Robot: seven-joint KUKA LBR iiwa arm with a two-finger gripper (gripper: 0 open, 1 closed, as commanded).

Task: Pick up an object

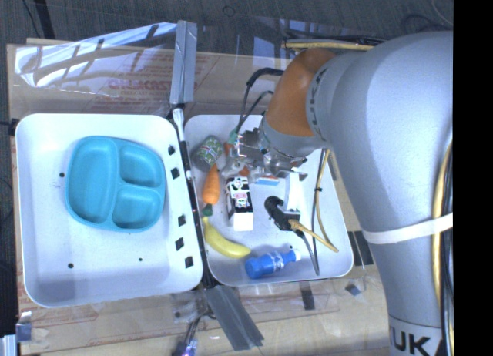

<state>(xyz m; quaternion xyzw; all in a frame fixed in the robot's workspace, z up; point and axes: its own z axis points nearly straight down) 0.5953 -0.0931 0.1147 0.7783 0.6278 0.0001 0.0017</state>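
Observation:
My gripper (240, 199) hangs low over the middle of the right bin (333, 233), under the grey arm with its orange band. An orange carrot (210, 185) lies just left of it. A yellow banana (223, 243) rests in front of the carrot. A blue bottle (269, 263) lies on its side near the bin's front wall. A green can-like object (207, 150) sits at the back left of this bin, close to the wrist. The arm hides the back right of the bin.
The left bin (46, 254) holds a light blue divided plate (115, 183) in its back half. A row of black clips runs along the wall between the two bins. Clear plastic sheeting lies behind the bins.

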